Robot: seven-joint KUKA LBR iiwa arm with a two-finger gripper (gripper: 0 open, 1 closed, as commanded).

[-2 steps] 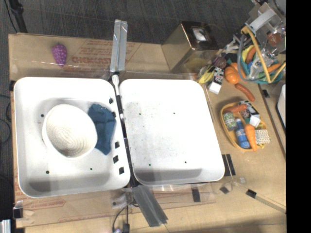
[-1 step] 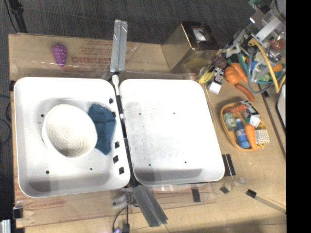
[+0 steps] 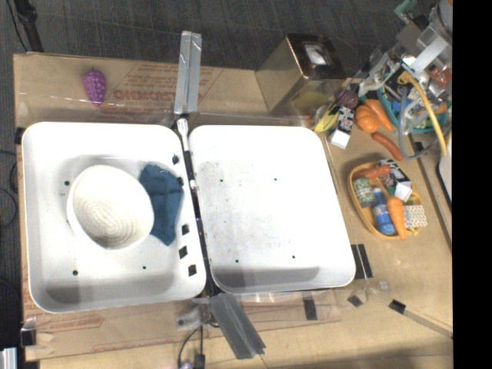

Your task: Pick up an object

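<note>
Camera view, looking down on the bench I am running remotely. Nearest me stand two shallow white bins side by side, their inner walls touching along a seam. The right bin (image 3: 261, 206) shows a bare, faintly speckled floor. The left bin (image 3: 31, 206) holds both candidates for the pick: a round cream woven dome (image 3: 111, 210), rather like a small straw hat lying brim down, and a crumpled blue cloth (image 3: 163, 202) just beside it on the side nearer the seam, its edge touching or slightly overlapping the dome. I judge the cloth to be the easier target: light, soft, not fragile, and likely to bunch between closing jaws, so I would come straight down on the thick fold near its middle. The dome looks light but stiffer and too broad to span; only its rim seems to offer a pinch. To the right of the bins sits a small yellow basket (image 3: 352, 187) of bright toy pieces. Farther back, a purple lump (image 3: 94, 85) lies on the bench beyond the left bin, and a brown box (image 3: 300, 71) stands behind the right one. The gripper (image 3: 419, 52) hangs at the far right corner, well apart from both bins, among cables and orange clutter; I cannot tell whether it is open or closed.
</note>
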